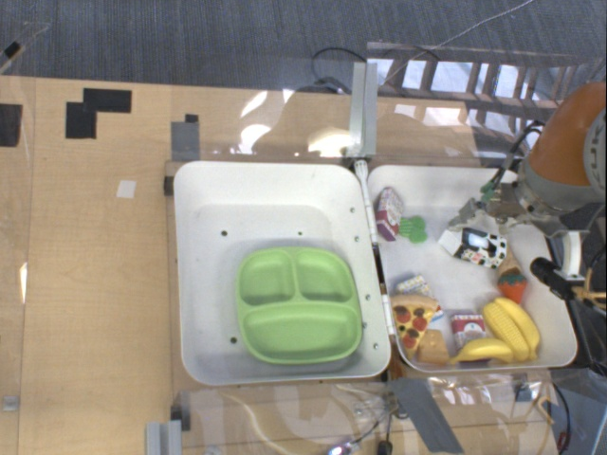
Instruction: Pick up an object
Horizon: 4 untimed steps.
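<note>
Camera view: gripper [474, 218] hovers at the cow-patterned carton [481, 246] (right bin [446, 183]); finger opening cannot be told.

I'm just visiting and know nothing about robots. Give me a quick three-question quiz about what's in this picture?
1. True or false: the green divided plate lies in the left bin.
2. Which bin does the gripper hover over?
3. What lies nearest the bananas? A) a pizza slice B) a strawberry C) the green plate

Key: 1 true. 2 the right bin, over the black-and-white cow-patterned toy. 3 B, the strawberry.
</note>
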Each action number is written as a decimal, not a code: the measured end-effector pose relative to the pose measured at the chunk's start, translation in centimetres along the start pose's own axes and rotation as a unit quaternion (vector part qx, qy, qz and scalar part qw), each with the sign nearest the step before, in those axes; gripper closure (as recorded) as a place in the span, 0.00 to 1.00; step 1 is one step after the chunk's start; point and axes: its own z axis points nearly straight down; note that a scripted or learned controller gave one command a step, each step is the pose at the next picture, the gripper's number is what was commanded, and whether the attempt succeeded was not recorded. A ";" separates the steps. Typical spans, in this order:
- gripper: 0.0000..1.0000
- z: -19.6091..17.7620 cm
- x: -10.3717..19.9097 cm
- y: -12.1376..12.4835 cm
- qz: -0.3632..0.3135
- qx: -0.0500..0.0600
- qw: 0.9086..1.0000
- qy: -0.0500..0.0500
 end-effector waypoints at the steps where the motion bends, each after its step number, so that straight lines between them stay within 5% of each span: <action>1: 0.00 -0.1 -1.0 -1.3 -0.043 -0.004 0.999 0.000; 2: 0.00 -0.1 -0.7 -1.3 -0.021 -0.002 1.000 -0.001; 3: 0.00 2.2 4.0 -0.9 0.055 0.021 0.998 0.002; 4: 0.00 1.6 1.6 -10.5 0.081 0.021 0.997 0.000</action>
